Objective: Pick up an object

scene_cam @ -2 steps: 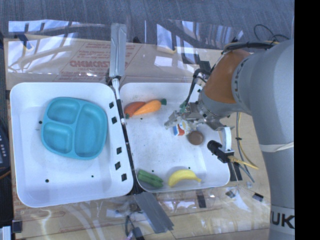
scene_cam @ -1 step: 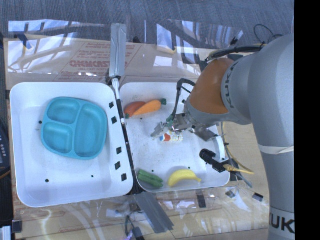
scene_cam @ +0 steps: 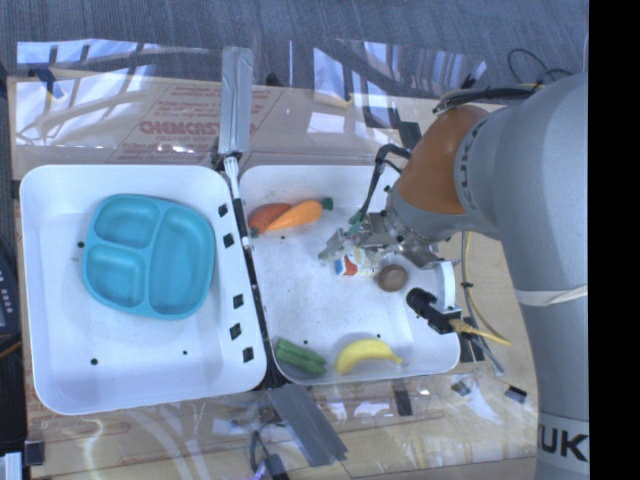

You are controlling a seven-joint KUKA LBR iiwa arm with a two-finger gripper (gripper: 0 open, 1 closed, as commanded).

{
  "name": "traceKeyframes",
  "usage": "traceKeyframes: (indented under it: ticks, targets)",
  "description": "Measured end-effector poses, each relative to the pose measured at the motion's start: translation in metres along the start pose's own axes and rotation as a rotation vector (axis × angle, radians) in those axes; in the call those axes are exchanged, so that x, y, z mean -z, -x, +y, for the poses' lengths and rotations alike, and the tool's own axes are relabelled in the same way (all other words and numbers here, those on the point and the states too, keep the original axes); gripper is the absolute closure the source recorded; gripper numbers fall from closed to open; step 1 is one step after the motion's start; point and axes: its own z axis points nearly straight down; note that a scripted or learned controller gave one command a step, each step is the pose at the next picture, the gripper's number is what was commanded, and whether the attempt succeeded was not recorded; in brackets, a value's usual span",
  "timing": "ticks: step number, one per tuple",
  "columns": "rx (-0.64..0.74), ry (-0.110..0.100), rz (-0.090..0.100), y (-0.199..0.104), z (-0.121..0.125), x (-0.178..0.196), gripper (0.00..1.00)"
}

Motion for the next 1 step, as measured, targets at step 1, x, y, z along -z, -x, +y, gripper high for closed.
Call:
traceKeyframes:
  ticks: [1]
  targets:
    - [0.003,0.002,-0.004,0.0012,0.0008,0.0107,1.0]
